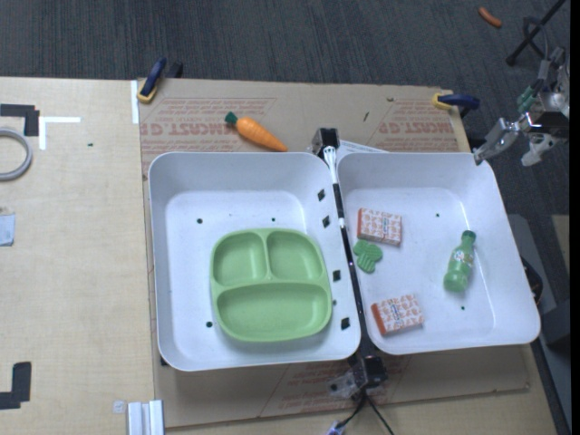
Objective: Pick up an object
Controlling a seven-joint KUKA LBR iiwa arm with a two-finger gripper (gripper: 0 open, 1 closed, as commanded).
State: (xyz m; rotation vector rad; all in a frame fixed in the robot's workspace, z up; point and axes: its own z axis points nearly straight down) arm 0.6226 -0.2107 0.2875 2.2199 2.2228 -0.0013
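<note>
The pick has not begun: the claw sits off the upper right corner of the right bin, above the floor rather than over any object, and nothing lies between its fingers — they appear spread, though the view is small there. All candidates rest undisturbed in the right bin. The green bottle lies tilted near the right wall, well apart from the others, and looks the clearest target. Two red-and-white boxes lie flat, one upper centre, one lower centre; a small green toy sits between them by the divider. The left bin holds a green divided plate. A toy carrot lies on the counter behind the bins.
</note>
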